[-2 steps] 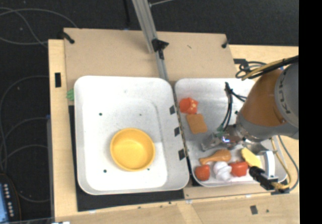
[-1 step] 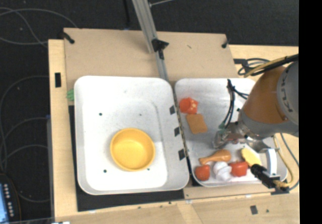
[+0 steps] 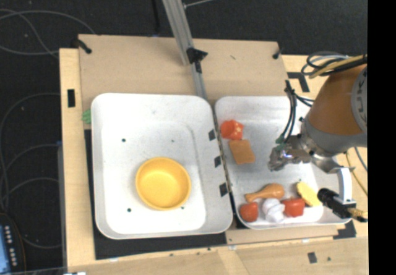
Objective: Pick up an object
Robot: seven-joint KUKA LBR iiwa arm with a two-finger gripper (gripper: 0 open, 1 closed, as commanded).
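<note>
Camera view: tool [image 3: 279,160], finger state untellable, hovers right of the brown block [image 3: 242,152].

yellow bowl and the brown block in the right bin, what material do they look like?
Bowl: probably moulded plastic, smooth with a soft sheen; the even yellow and a pale glare along its rim suggest it. Block: matte tan-brown, flat-faced, no shine; could be wood, foam or dull plastic toy food. The view is too coarse to settle which.

Lighting: we see even, bright overhead light on the white bins [image 3: 111,119].
Shadows: faint.
Focus: slightly soft, grainy.
</note>
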